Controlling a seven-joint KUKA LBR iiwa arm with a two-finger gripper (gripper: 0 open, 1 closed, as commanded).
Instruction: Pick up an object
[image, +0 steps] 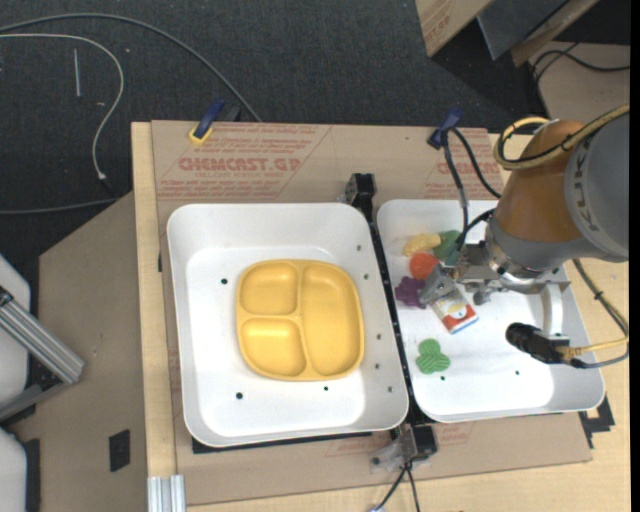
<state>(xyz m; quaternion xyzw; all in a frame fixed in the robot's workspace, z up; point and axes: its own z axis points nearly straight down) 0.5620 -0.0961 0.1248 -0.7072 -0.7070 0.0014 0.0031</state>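
hovering over the right bin (560, 395), the gripper (452, 287) sits low among small toys; finger state cannot be told. a clean pick likely needs centring on the red-and-white box (459, 319).

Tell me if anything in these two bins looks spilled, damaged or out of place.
Nothing stands out. The yellow divided plate lies flat in the left bin; the small toys, including a green one, sit scattered inside the right bin, below the gripper.

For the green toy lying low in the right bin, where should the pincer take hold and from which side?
Judging by its pose, come straight down on the green toy. It lies flat and alone on the right bin floor, so close across its small lumpy body; its finer shape is too small to tell.
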